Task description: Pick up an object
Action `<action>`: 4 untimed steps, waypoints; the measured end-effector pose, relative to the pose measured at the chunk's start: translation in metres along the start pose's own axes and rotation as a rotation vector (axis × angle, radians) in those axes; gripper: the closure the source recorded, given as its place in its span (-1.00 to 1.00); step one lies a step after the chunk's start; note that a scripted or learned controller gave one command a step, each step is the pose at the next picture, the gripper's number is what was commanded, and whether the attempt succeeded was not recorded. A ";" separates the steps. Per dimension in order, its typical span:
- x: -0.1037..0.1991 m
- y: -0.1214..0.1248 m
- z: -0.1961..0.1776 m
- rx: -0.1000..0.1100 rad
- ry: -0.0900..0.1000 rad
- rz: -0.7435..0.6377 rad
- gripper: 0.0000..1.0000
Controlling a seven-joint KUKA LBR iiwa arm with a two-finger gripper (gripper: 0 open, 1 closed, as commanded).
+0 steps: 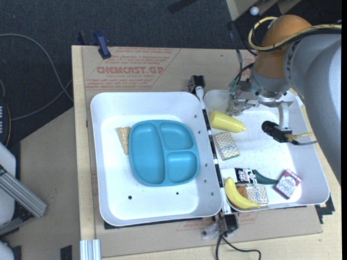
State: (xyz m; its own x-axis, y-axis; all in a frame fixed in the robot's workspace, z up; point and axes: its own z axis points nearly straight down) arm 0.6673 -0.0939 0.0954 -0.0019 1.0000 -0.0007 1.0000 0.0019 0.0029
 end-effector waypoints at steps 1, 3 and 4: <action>0.000 0.000 0.000 0.001 0.000 0.000 -1.00; 0.001 -0.020 0.011 0.005 0.001 0.002 -1.00; -0.002 -0.005 0.010 0.001 0.000 0.001 -1.00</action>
State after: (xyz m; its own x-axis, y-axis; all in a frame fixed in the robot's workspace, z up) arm 0.6621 -0.0962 0.0849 -0.0010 1.0000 -0.0005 1.0000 0.0010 0.0023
